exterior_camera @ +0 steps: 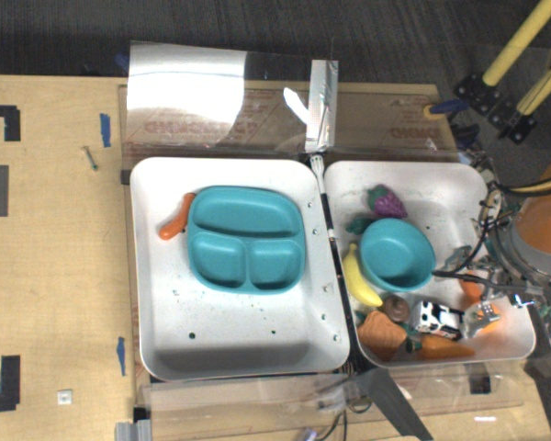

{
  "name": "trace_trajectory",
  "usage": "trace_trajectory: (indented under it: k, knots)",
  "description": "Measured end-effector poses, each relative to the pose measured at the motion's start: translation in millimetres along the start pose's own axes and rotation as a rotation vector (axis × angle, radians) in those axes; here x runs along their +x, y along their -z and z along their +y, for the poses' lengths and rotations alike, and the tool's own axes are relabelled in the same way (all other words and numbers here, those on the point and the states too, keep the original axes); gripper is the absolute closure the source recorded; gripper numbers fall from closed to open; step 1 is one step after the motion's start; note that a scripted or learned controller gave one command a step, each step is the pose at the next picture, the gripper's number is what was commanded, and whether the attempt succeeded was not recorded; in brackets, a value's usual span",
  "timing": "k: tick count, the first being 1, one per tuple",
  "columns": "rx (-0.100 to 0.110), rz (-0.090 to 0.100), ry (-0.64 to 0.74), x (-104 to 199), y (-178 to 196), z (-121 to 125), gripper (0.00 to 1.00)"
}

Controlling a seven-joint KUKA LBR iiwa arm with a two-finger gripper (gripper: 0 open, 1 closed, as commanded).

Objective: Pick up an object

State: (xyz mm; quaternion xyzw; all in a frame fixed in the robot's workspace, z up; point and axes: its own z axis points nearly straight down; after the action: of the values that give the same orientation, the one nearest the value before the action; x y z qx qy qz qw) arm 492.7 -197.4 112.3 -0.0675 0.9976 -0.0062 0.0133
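The gripper (485, 312) hangs low in the right bin (441, 180), at its right end; whether it is spread or closed cannot be told. Just left of it lies a black-and-white cow toy (437, 318), touching an orange carrot (438, 345). Further left sit a teal bowl (397, 254), a banana (358, 281) and purple grapes (386, 202). The left bin (165, 320) holds a teal divided plate (246, 237).

Glossy teal plastic tray (246, 237) and bowl (396, 254) sit in matt white bins (230, 347) on pale wood bench (46, 246).
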Motion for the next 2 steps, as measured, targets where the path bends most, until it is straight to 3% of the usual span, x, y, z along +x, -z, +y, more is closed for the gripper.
trace_trajectory:
  k: [1, 2]
  knots:
    - [-0.007, 0.01, -0.037, -68.4, 85.0, -31.4, 0.0]
    - [-0.01, 0.012, 0.032, -8.0, -24.3, -25.7, 0.0]
